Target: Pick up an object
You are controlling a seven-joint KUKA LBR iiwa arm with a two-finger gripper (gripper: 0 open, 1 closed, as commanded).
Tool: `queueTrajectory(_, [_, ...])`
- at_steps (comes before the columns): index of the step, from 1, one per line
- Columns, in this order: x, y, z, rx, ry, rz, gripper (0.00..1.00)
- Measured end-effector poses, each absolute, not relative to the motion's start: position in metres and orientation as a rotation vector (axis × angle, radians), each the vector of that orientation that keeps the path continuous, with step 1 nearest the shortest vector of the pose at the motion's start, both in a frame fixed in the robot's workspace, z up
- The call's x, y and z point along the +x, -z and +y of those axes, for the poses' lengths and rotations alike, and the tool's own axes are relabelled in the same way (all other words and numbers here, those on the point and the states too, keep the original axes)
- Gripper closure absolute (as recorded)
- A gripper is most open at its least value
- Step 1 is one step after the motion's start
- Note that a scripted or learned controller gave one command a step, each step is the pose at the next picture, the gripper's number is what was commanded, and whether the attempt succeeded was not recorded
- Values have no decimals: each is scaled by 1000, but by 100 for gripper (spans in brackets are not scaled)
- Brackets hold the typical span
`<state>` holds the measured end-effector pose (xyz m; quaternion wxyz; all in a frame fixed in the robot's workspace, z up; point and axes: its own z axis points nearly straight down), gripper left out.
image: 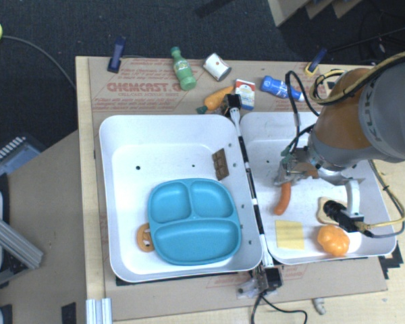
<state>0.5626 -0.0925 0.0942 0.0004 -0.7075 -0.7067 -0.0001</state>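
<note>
My gripper hangs low over the left part of the right bin, under the grey and orange wrist. An orange sausage-shaped piece lies on the bin floor, and its upper end sits right at the gripper's tip. I cannot make out whether they touch. A yellow square slice and an orange fruit lie near the bin's front edge. A pale bread-like piece lies partly hidden beside the fruit.
The left bin holds a blue divided plate, a brown block and a small pretzel. Behind the bins lie a green bottle, a white can, a carton and a blue can.
</note>
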Motion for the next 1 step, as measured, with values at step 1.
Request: queueTrajectory(1, [536, -185, -17, -2219, 3, -2224, 100])
